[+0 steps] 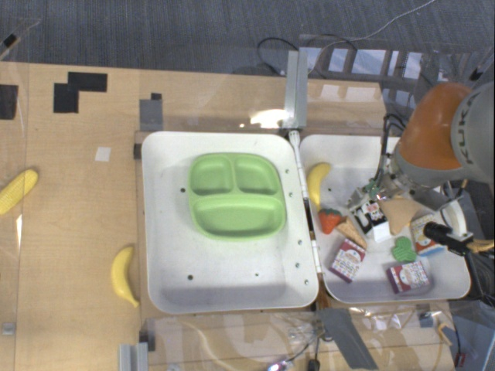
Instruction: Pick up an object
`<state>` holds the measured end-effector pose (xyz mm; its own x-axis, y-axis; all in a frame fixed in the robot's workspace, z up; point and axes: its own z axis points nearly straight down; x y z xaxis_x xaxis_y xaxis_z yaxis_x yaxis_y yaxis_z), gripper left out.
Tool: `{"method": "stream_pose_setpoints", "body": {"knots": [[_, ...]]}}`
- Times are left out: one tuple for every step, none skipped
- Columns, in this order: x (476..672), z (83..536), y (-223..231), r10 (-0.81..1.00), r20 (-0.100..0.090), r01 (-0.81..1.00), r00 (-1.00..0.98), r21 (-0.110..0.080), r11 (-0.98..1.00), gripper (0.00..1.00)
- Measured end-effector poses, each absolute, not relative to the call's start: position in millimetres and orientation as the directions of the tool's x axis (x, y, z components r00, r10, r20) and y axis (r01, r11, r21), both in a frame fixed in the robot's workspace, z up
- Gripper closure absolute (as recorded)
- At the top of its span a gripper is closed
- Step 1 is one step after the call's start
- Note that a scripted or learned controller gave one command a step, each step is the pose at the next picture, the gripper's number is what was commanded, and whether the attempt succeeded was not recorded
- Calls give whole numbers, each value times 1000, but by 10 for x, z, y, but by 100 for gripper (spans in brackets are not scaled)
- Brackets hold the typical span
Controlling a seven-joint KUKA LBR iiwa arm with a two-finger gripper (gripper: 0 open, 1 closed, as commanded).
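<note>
Two small maroon cartons lie nearest the lower edge of the right bin (332,288): one carton (347,260) tilted by the bin's left wall, the other carton (407,276) towards the right corner, their print too small to read. Between them sits a little green piece (402,249) whose kind is hard to tell. Further up, the grey arm with its orange band (430,130) comes in from the right and covers much of that bin's far right side; its pincer (371,207) is low among a tight cluster of items, and whether it is spread or pressed together cannot be told, since the tips merge with a small black-and-white piece (377,221) below them. Beside it lie a tan wedge (398,211) and an orange cone shape (349,229), partly overlapped. A red strawberry toy (330,221) rests just left of the cluster, and one yellow banana (317,182) lies above it near the bin's left wall, its long axis running up and down the view with a slight curve. At the bin's right rim a few more items are half hidden under the arm. The left bin (166,284) holds one green divided plate (235,194) with three compartments. On the worktop (69,230) to the left lie two more yellow pieces: a banana (124,275) beside the left bin and a corn-like piece (17,191) cut off at the view's edge
</note>
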<state>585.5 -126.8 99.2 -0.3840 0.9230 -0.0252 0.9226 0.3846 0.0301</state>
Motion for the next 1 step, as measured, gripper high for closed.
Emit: {"method": "stream_pose_setpoints", "body": {"knots": [[5619, 2017, -986, 991, -1, 991, -135, 5, 135, 100]]}}
